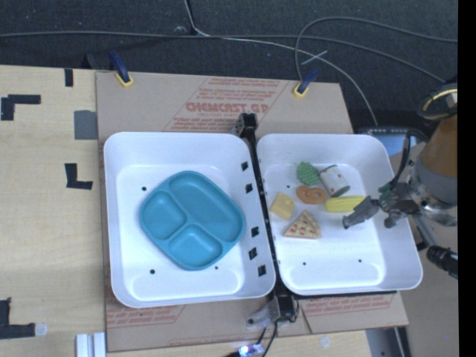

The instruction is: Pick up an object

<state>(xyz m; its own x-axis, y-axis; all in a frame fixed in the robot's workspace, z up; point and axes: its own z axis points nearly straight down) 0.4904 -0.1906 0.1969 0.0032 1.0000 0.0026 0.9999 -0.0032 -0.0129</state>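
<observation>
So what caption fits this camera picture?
Gripper reaching beside toy food in right bin; blue tray in left bin.

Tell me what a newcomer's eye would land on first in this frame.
The blue tray stands out, lying alone in the left bin. Next comes the cluster of small food toys in the right bin, with the gripper low at the yellow piece, reaching in from the right.

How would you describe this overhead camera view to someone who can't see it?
A robot arm's gripper reaches from the right into the right bin, near small toy foods including a yellow banana. The left bin holds a blue divided plate.
</observation>
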